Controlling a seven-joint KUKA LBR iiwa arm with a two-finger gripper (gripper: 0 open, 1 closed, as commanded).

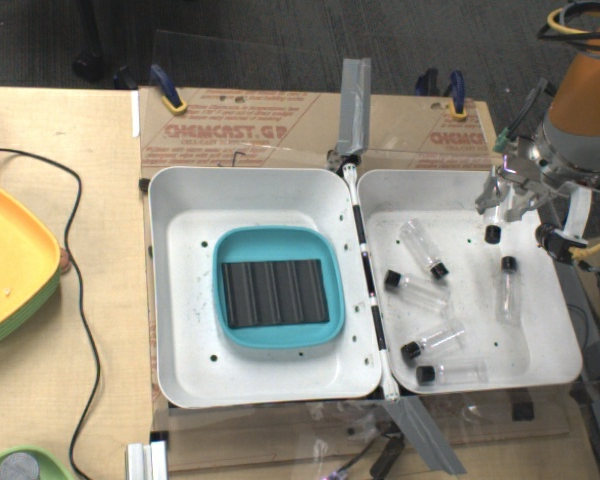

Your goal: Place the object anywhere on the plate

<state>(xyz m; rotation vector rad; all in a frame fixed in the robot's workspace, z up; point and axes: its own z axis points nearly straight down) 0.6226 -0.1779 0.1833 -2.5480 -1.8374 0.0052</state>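
We count two shallow white plastic bins: left bin [180, 268] and right bin [550, 358], glossy, rounded corners, touching along a centre seam.

Left bin holds one teal square plate [277, 246], raised rim, with a dark grey ribbed insert in the middle. It sits near the bin's centre, flat.

Right bin holds clear plastic vials with black caps; we count about six. One tilted vial [423, 247] upper-middle, one short vial [396, 280] by the left wall, one upright-lying vial [506, 288] toward the right, two low vials [432, 342] and [458, 372] near the front, and one black cap [493, 234] just under the gripper whose body we can't make out.

Gripper [502, 200] is metallic, at the right bin's upper right corner, below the grey arm with orange band [583, 98]. Finger spacing is not resolvable from here. We see nothing clearly between them.

All vials lie in the right bin; none on the plate.
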